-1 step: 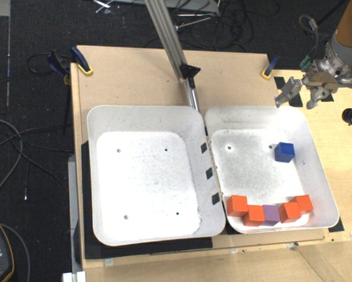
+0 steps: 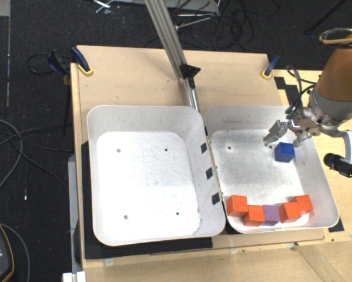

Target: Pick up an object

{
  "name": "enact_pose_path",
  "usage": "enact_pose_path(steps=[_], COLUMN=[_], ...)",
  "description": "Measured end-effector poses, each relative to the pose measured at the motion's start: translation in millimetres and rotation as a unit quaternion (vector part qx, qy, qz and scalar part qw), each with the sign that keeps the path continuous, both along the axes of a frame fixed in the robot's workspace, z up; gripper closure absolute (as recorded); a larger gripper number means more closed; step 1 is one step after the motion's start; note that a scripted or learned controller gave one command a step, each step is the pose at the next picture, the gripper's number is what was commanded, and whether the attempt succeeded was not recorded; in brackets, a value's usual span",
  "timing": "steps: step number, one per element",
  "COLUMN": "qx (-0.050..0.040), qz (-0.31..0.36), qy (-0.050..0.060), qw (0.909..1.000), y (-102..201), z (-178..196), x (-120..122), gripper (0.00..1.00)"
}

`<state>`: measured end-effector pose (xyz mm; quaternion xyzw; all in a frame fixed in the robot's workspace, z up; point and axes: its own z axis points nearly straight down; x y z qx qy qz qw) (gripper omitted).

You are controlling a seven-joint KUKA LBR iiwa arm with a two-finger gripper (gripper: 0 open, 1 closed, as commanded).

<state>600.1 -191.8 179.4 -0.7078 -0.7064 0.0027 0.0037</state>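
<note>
A blue cube [image 2: 285, 152] lies in the right bin [image 2: 246, 157], toward its upper right. My gripper [image 2: 287, 134] hangs just above and behind the cube, fingers spread open, one finger [image 2: 274, 133] to the cube's left and the other finger [image 2: 301, 135] to its right. Nothing sits between them. Along the bin's front edge runs a row of blocks: an orange one [image 2: 237, 205], another orange one [image 2: 255, 214], a purple one [image 2: 271, 214], and two more orange ones [image 2: 297, 208].
The left bin [image 2: 143, 172] sits beside the right one, their rims meeting at the middle. A metal pole [image 2: 170, 34] slants in from the top down to the bins' shared edge. Clamps [image 2: 81, 62] hold the bench corners.
</note>
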Motion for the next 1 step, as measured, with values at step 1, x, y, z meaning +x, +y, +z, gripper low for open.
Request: enact_pose_path(steps=[1], qx=[-0.0072], qz=[0.003], qy=[-0.019], qw=[0.9998], y=[-28.2], z=[-54.1], x=[8.2], gripper=[0.0])
